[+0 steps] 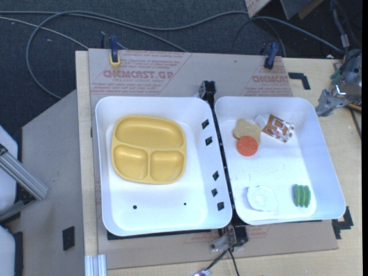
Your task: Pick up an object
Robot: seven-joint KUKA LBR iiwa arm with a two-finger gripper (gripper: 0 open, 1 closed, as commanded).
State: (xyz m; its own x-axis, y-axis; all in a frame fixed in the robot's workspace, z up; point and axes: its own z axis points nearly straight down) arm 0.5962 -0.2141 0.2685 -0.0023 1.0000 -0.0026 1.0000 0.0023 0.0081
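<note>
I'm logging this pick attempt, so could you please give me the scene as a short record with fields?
left bin: holds a yellow divided plate, three compartments, lying flat
right bin: holds five small items
near far wall: tan biscuit-like piece touching a red round piece; beside them a red-and-white patterned packet
near front wall: white round lid and green ridged piece, apart
gripper: at the right bin's far right corner, above the rim, nothing seen in it
clamps: two blue clamps on the board's far edge
</note>
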